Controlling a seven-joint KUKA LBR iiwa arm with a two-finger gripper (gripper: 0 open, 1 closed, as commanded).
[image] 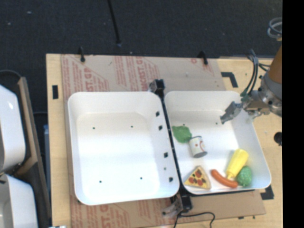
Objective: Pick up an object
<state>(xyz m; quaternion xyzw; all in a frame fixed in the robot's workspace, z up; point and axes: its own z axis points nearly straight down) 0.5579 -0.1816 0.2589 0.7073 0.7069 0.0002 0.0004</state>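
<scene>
Table holds two bins; gripper hangs over right bin, jaws open and empty, nothing picked yet.

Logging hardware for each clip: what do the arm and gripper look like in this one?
At the view's right edge, a grey metallic wrist section sits below an orange band. Thin dark cables loop beside it. The two-finger gripper is dark grey and slim, on a bulkier grey mount. No markings are readable.
</scene>
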